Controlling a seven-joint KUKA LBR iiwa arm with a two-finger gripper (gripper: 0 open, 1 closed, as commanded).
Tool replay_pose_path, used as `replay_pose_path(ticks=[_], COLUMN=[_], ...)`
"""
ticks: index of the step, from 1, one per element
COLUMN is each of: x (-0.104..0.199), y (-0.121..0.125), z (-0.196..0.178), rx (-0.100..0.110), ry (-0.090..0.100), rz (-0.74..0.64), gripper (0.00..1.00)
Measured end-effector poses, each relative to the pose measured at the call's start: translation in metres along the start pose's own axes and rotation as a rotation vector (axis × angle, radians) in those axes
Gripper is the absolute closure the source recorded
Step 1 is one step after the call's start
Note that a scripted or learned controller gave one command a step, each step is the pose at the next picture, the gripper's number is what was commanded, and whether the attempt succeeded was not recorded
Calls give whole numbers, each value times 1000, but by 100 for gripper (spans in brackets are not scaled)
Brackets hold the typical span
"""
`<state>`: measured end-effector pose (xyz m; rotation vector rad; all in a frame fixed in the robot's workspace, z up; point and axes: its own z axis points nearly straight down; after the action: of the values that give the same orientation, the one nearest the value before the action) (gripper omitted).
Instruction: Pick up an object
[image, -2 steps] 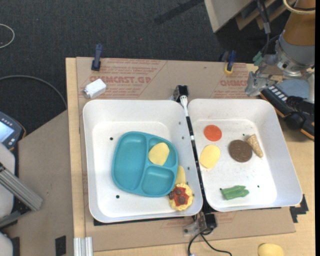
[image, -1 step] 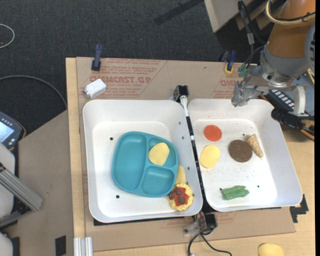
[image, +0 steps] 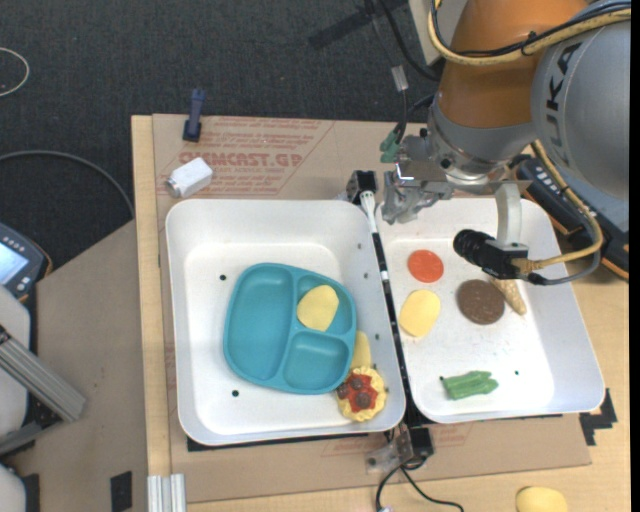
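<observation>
Starting at the near edge of the bench, a yellow object (image: 540, 498) lies outside the bins, far below the claw. In the right bin (image: 575, 350), a green toy (image: 468, 384) lies well below the claw, towards the near wall. In the left bin (image: 190, 330), a small pizza-like piece (image: 362, 393) with red spots rests by the near right corner, touching the edge of a blue divided plate (image: 280, 335), which sits down and to the left of the claw. A pale yellow piece (image: 319, 307) lies in one of the plate's upper compartments. Further up in the right bin, a yellow oval (image: 419, 312), a brown disc (image: 481, 302) and an orange-red disc (image: 426, 266) lie below the claw, the orange-red one nearest it. The claw (image: 405, 200) hangs over the far left corner of the right bin, just beside the divide between the bins; whether its fingers are apart or together cannot be told, and nothing is visible between them. Beyond, left of the claw, a white block (image: 189, 178) and a blue clip (image: 193, 115) rest on cardboard (image: 270, 160).
</observation>
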<state>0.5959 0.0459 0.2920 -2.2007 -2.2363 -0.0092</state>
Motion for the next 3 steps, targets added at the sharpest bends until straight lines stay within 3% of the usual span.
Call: replay_pose_path(ticks=[1,2,3], x=[70,42,131], y=[-13,-103,-116], z=[-41,-73,-66], rx=[-4,3,3], ry=[-4,-5,-5], rz=[7,18,6], gripper=[100,100,100])
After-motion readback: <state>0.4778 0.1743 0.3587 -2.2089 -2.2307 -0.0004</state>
